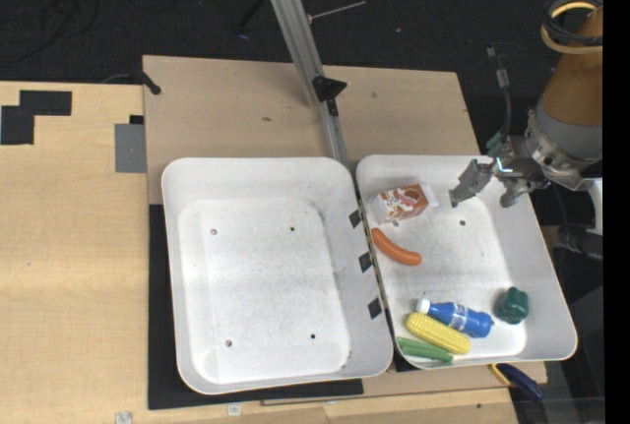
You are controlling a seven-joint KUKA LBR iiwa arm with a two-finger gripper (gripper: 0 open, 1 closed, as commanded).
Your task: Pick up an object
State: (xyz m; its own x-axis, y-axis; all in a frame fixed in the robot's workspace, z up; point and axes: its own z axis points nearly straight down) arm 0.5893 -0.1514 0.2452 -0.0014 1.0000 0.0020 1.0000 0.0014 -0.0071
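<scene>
In the right bin [536,265], the gripper [489,182] hangs at about one o'clock with its fingers apart and nothing between them. The toys wait lower down: a hot dog [396,249] near the middle, corn [438,333] at six o'clock.

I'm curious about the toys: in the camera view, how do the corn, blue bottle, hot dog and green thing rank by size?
1. Corn and blue bottle: they look alike in size, too close to rank.
2. Hot dog.
3. Dark green item, smallest.
</scene>
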